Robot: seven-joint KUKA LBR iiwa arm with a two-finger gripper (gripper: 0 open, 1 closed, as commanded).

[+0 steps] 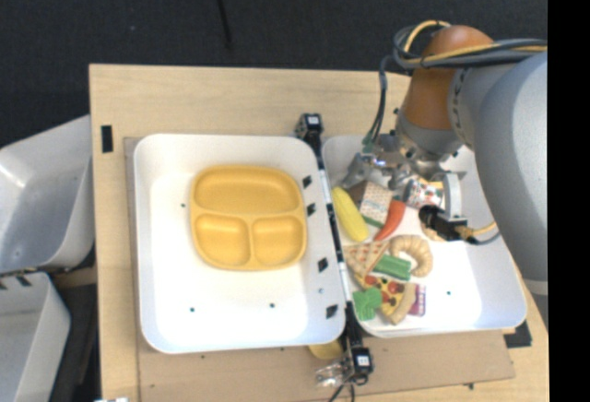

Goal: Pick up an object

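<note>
Hand (398,177) is down in the right bin (479,299), over the toy food pile by the corn (348,213) and carrot (391,218). Can't tell its grip state. Nothing visibly lifted; pick not yet done.

Grey arm (507,142), orange band (433,96)

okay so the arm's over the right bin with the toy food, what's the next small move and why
Probably a short descent: the gripper hangs over the right bin, just above the carrot and corn cob, with nothing seen between its fingers.
</note>
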